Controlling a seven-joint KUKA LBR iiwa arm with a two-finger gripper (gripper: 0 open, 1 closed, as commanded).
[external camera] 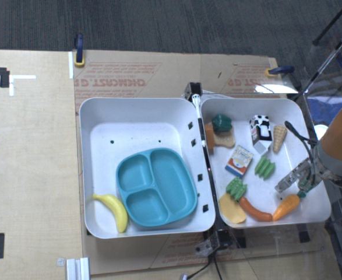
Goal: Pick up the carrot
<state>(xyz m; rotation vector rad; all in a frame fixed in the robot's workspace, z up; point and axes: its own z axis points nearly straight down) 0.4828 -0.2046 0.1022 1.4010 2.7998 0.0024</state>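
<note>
Nearest the camera, along the front wall of the right bin (310, 217), lie a yellow slice (231, 210), a red-orange sausage (256, 209) and the carrot (287, 205), the carrot at the bin's front right corner with its green top pointing up and to the right. The tool (299, 178) stands just above and beside that green top; whether its jaws are apart or closed cannot be told from this view, and nothing is seen held between them.

Risks, as judged from this arrangement. The carrot lies close to the bin wall, so a descending jaw may strike the rim or wall instead of straddling the carrot. Its blunt end almost touches the sausage; a closing jaw could catch both or push the carrot aside. The carrot tapers and lies at a slant, so a grip not set across its axis may squeeze it out. A grip on the leafy top alone may let it swing or drop.

Further back are green beans (264, 167), a small carton (239, 160) and an ice-cream cone (279, 136). The left bin (95, 118) holds a teal divided plate (157, 186) and a banana (114, 210).
</note>
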